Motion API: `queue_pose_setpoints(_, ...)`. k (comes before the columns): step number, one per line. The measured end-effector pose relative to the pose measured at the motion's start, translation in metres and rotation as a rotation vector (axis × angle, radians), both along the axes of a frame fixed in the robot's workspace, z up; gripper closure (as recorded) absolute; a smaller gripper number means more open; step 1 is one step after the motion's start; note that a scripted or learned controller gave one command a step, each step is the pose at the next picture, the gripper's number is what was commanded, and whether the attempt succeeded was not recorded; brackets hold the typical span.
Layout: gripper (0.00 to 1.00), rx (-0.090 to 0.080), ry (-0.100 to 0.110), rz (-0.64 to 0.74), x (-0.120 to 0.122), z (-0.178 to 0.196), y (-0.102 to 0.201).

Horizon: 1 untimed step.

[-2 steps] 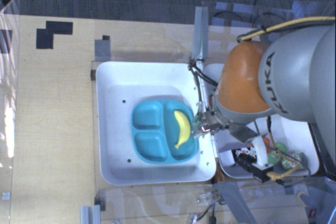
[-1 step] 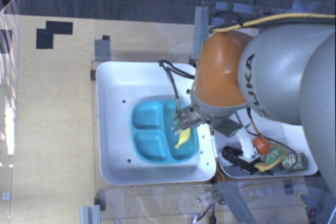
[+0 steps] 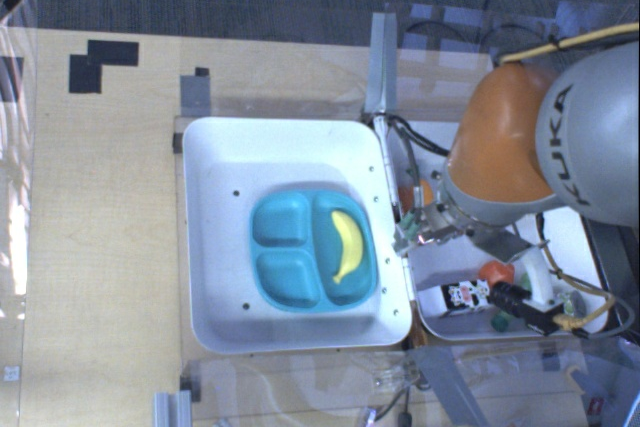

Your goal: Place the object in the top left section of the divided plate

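Pincer [image 3: 412, 233] sits low over the seam between the two bins; whether it is spread or closed cannot be read, as the wrist hides it.

Banana [image 3: 346, 244]: lies just to the pincer's left, in the large right-hand section of the blue divided plate [image 3: 270, 277], not the top left one. Judged a light, smooth plastic toy, stiff and curved, likely slippery. Best taken across the narrow mid-body, square to its curve.

Left bin [image 3: 215, 245]: holds the plate only. Right bin [image 3: 500, 327], below and right of the pincer: several small objects, including an orange piece [image 3: 494, 269] and a printed card [image 3: 463, 295].
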State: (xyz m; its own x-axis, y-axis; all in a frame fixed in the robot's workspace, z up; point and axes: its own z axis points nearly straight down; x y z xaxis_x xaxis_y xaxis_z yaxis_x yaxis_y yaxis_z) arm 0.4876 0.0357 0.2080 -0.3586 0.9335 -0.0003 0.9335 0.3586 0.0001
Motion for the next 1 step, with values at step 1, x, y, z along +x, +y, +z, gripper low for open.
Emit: queue_pose_setpoints(1,1.00,0.001,-0.004,0.077,0.0057,0.0481,0.0960)
